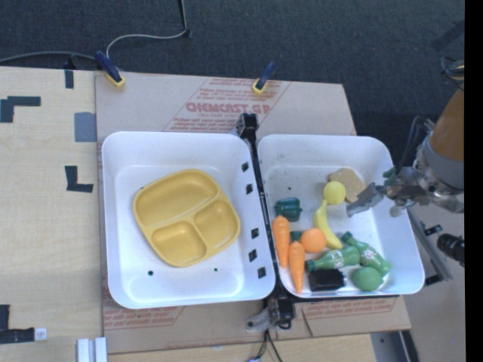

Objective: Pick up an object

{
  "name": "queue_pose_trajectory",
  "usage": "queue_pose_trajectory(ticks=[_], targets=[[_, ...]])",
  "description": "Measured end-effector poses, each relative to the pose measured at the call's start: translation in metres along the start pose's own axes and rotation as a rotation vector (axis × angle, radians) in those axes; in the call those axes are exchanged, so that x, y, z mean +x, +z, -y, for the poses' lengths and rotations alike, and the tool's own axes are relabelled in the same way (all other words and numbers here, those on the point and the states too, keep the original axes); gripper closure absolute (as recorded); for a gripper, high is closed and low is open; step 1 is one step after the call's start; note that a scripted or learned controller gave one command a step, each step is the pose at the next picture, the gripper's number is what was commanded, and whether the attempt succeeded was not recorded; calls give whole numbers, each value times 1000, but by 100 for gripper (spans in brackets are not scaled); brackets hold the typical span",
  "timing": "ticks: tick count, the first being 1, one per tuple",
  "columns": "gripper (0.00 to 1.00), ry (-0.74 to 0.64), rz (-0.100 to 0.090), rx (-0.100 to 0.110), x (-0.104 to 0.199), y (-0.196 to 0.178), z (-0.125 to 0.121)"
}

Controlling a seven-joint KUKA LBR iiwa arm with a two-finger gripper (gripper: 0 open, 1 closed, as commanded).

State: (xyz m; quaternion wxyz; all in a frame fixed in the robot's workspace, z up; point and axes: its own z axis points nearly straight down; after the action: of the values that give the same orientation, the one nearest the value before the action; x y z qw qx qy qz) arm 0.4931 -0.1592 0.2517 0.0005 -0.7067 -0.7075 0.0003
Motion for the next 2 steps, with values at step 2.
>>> queue_pose_trajectory(ticks=[2], targets=[[0, 5, 8, -8, 57, 165, 8]])
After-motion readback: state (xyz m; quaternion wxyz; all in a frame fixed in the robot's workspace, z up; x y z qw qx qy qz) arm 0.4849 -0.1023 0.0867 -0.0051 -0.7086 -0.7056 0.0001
